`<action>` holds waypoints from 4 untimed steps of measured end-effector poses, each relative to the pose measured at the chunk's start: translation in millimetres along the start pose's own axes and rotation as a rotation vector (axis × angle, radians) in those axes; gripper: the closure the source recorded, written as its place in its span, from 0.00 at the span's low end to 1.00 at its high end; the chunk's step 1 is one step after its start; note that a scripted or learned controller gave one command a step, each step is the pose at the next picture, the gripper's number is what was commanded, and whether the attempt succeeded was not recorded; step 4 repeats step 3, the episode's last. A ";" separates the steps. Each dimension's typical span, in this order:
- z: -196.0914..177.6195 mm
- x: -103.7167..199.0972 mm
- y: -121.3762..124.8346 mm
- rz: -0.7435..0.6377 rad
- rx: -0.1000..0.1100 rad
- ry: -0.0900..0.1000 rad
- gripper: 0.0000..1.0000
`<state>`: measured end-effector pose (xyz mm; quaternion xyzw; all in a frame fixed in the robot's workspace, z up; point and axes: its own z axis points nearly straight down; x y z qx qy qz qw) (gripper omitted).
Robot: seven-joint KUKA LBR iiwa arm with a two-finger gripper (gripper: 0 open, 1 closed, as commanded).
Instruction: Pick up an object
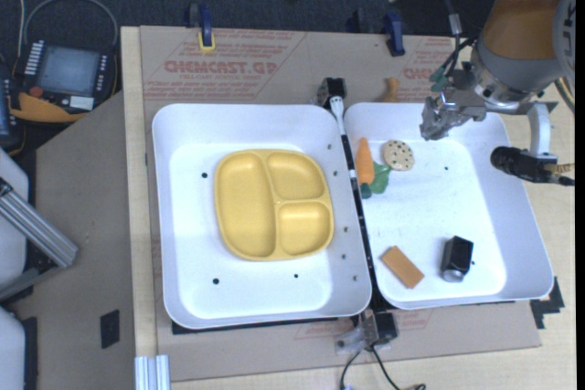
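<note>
Your gripper (437, 125) sits over the right bin (512, 224), up at that bin's 12 o'clock, near the far rim. It's small and dark from this angle, so you can't tell how it stands, and nothing shows in its grasp. The grey arm (521, 23) with its orange band runs off toward 1 o'clock from there.

Just off the gripper at 8 o'clock lies the cookie (398, 155), round, pale, speckled with dark chips. Beside it at 9 o'clock is the carrot (365, 162), orange, lying lengthwise along the bin's left wall, its green top (375, 184) at the near end, just beside the cookie.

Go down to the bin's 6 o'clock and you've got a tan block (401, 267), flat and tilted. Just at its 3 o'clock stands a black box (456, 257), apart from it.

Swing over to 9 o'clock and there's the left bin (183, 224), touching the right one along the middle seam. In its centre rests a yellow tray (273, 203) with three compartments, one long on the left, two smaller on the right.
</note>
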<state>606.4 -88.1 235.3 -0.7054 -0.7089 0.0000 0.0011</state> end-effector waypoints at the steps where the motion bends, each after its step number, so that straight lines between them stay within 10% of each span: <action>1: -5.2 51.3 17.6 0.000 -0.004 -0.001 1.00; 3: 2.0 170.2 39.2 0.000 -0.004 0.000 1.00; 4: 2.0 170.2 39.2 0.000 -0.004 0.000 1.00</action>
